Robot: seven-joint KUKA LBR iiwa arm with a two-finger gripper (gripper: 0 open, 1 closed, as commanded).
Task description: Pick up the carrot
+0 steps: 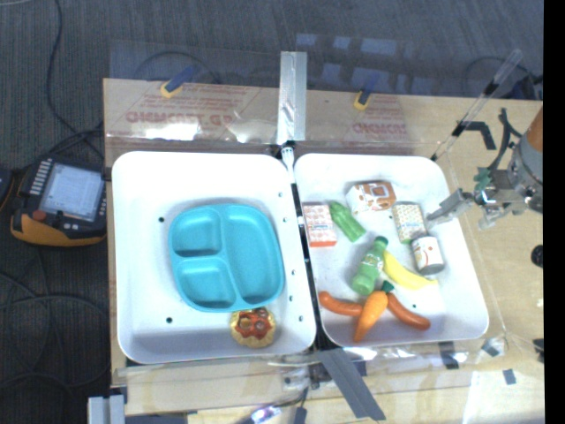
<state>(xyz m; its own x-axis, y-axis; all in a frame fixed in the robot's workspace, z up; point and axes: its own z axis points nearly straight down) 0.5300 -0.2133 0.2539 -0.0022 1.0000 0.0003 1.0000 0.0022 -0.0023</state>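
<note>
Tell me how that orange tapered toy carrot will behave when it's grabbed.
The orange tapered toy carrot looks like smooth moulded plastic, so probably stiff, light and somewhat slippery. Its rounded, tapering body may roll or pivot, and it lies against two orange-red sausages, which could shift.

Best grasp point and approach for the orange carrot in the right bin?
Judging by its pose, grip the orange tapered carrot at its thicker upper half, coming straight down from above. It lies flat and tilted, wide end up toward the yellow banana, tip toward the bin's front. Two orange-red sausages flank it, so close the tool across its width, above where they crowd it.
</note>
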